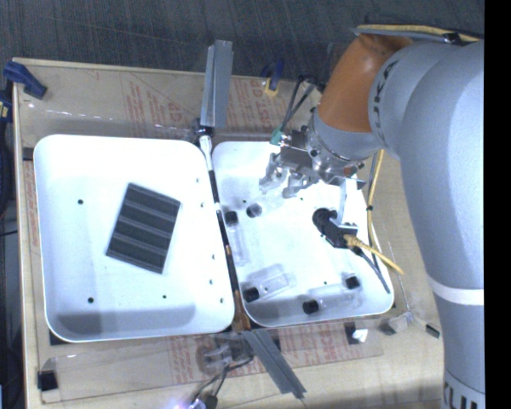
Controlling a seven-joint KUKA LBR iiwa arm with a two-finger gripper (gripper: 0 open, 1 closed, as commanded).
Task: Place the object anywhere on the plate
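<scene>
Plate (144, 227), dark and ribbed, lies tilted on the floor of the left white bin (60, 169), well apart from the gripper (283, 177). The gripper hangs over the right bin (281, 241) toward its 12 o'clock edge, with the plate at about its 8 o'clock. Whether the jaws are apart or together cannot be told. Clear plastic pieces (268, 281) with black ends lie at the right bin's 6 o'clock. The grey arm (426, 100) crosses the desk (111, 92) from 3 o'clock.

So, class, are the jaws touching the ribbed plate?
Apart. The camera view shows the jaws above the right bin, the plate in the left bin.
</scene>
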